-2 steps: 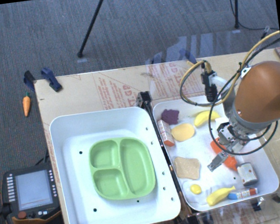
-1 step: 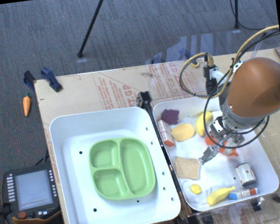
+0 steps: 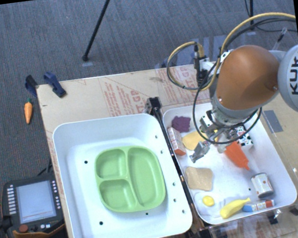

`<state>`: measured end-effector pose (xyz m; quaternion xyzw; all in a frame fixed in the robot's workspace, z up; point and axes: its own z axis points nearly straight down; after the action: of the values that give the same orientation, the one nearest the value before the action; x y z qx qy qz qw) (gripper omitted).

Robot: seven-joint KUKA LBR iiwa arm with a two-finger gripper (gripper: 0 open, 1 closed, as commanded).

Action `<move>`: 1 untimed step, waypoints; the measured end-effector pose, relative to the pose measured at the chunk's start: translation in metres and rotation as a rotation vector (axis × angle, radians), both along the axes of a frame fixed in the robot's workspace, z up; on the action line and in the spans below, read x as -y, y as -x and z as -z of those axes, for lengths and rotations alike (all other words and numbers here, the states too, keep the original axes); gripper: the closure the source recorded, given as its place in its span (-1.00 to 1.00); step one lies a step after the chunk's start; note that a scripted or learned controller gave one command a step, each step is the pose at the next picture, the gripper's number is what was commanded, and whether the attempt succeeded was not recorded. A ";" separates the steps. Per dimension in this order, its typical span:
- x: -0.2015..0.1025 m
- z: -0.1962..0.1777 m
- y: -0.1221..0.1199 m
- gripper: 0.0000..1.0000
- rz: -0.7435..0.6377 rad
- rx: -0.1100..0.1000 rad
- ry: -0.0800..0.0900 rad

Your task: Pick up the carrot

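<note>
Lying just right of end effector (image 3: 203, 147): carrot (image 3: 236, 155)

Orange carrot (image 3: 236, 155) lies slanted in right bin (image 3: 280, 163).

Bench (image 3: 107, 97) w/ two white bins (image 3: 80, 139), clamps(?) (image 3: 53, 84).

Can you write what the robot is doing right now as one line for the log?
task: pick up carrot | gripper: above right bin, holding nothing | carrot: lying in right bin, just right of gripper | green tray: left bin
</note>
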<state>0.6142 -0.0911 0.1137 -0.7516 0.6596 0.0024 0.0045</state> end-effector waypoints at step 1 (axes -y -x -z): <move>0.021 0.027 -0.021 -1.00 0.072 -0.004 0.000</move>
<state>0.6357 -0.1119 0.0865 -0.7275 0.6861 0.0034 0.0033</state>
